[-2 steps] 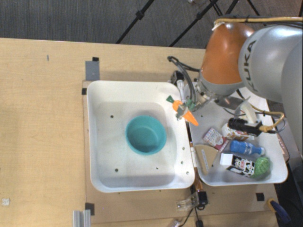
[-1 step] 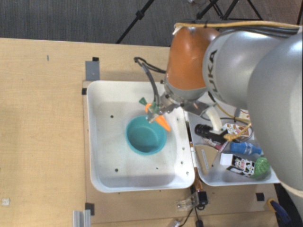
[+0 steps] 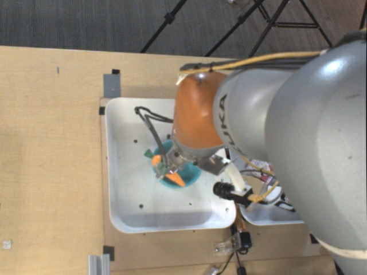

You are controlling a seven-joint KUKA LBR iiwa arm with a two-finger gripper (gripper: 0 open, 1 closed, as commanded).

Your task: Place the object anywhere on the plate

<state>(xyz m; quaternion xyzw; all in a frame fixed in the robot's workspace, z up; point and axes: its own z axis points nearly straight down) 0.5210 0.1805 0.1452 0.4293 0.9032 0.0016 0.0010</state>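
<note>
Orange object (image 3: 178, 180) on the teal plate (image 3: 192, 175) in the left bin (image 3: 123, 171).
The arm's gripper (image 3: 170, 166) hangs low over the plate, just beside a second orange piece (image 3: 156, 160) at the plate's left edge; how its jaws stand cannot be told.

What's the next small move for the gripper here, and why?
Probably a short lift straight up to check the placement. The gripper sits low over the round teal plate in the left white bin, with small orange pieces on the plate, and the arm hides the fingers.
</note>
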